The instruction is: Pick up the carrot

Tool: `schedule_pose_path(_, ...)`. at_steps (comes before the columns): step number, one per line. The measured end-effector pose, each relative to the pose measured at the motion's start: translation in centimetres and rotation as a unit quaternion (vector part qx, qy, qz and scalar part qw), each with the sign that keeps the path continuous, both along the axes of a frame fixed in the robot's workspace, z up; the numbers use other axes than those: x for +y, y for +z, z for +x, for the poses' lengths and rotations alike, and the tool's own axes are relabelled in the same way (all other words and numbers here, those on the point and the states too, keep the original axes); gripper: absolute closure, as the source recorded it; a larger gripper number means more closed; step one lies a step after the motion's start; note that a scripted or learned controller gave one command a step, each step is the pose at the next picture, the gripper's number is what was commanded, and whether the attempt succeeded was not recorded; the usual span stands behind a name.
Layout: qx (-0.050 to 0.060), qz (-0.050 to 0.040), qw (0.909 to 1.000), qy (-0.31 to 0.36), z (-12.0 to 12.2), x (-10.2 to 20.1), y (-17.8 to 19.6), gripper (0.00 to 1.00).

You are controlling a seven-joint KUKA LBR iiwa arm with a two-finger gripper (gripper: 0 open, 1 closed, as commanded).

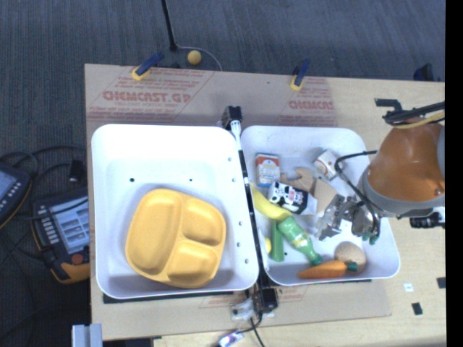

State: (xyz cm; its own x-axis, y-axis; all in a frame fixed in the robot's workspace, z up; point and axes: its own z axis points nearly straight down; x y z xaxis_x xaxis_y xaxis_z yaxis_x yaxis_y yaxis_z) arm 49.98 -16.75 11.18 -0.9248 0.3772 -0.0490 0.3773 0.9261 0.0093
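The carrot [325,270] is orange with a green stub at its right end. It lies flat along the front wall of the right bin [376,266], just below a tan potato [349,252]. My gripper [340,221] hangs over the middle right of that bin, above and slightly right of the carrot, clear of it. The arm's orange band [409,163] sits over the bin's right side. Nothing shows between the fingers.
The right bin also holds a green bottle [298,238], a banana [269,206], a black-and-white cow-patterned carton [289,196], a small red-and-white box [268,169] and a white cup [325,164]. The left bin [116,150] holds a yellow divided tray [176,236].
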Motion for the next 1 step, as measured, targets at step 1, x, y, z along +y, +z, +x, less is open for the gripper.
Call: schedule_pose_path(1,0.021,0.0013,0.9932,0.115,-1.38,2.03,9.46,1.0)
